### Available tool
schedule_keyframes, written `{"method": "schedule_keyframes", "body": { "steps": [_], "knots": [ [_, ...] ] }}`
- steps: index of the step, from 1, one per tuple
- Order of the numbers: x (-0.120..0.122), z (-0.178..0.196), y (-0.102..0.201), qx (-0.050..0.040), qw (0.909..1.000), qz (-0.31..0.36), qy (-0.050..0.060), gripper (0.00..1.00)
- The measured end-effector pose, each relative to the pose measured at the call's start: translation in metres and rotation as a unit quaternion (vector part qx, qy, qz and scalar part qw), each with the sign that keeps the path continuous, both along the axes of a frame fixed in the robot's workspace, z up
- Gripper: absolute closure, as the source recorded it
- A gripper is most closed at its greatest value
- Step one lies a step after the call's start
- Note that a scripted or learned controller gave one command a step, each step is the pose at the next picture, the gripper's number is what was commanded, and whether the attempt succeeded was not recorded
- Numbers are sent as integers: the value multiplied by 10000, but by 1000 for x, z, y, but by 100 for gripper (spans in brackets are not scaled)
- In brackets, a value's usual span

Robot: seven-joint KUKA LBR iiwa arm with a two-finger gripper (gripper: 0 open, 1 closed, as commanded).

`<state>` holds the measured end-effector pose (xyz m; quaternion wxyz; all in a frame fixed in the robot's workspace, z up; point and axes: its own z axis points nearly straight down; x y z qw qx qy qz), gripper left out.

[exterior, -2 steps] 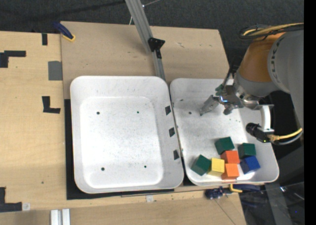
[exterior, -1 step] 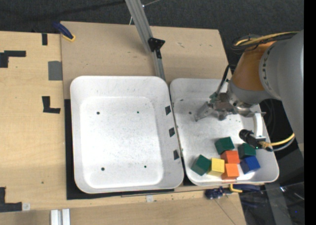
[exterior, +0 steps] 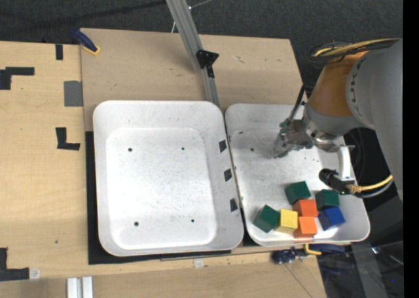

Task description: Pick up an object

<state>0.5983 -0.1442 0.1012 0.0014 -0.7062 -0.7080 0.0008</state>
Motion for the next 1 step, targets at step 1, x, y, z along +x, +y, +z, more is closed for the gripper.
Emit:
{"method": "schedule_keyframes", "body": {
  "steps": [1],
  "knots": [
    [7,59,7,-6,10000,0,-40,100]
  ]
}}
